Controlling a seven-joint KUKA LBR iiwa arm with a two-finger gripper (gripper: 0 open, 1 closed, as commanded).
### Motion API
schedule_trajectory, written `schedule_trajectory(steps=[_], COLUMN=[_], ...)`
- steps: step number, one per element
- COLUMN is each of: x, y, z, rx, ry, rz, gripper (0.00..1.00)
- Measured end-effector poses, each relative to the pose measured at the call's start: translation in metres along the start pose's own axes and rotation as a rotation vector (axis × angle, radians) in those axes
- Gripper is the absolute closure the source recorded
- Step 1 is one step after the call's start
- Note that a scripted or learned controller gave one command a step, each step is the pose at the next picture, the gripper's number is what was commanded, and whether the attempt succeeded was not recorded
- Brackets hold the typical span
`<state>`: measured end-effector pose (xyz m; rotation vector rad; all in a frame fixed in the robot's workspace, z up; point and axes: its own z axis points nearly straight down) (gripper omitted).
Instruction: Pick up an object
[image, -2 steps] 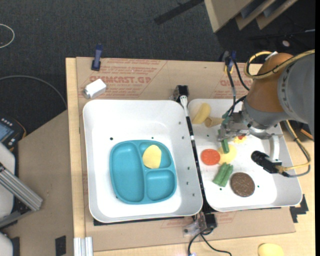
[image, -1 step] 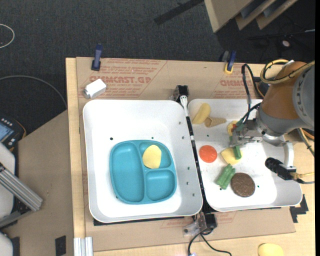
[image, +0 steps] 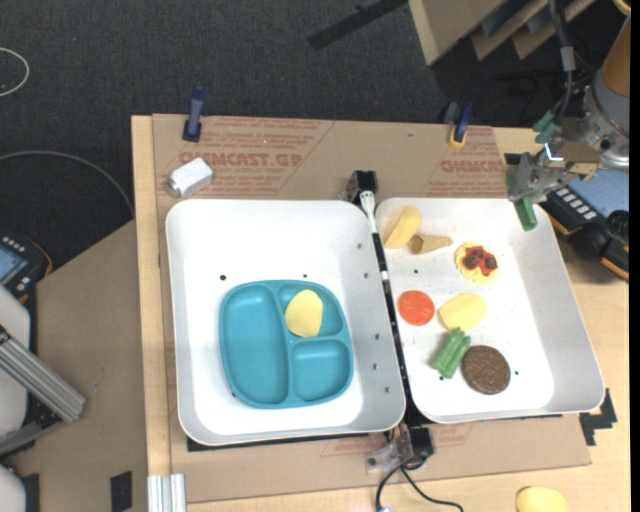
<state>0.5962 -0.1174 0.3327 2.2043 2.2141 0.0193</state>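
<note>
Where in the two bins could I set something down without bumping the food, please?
Left bin: bare floor runs behind and left of the blue tray; the tray's long left compartment and its near right one are bare too. Right bin: free along its right wall and far right corner. Crowded from the red disc to the brown cookie.

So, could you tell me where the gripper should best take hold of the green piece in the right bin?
Probably across the middle of the green piece, coming straight down. It lies flat and elongated, slanting, so fingers should close across its narrow width; the brown disc sits close beside its lower end.
</note>
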Motion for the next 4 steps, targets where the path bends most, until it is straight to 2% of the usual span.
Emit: schedule_trajectory(steps=[1,2,3,4], x=[0.051,0.067,0.091,0.138], y=[-0.045,-0.077,-0.102,-0.116], z=[0.048,0.1,0.005,-0.014], rx=[0.028,0.03,0.01,0.016], ry=[0.007,0.006,0.004,0.005], rz=[0.001,0.005,0.001,-0.002], gripper=[1.0,1.0,1.0,1.0])
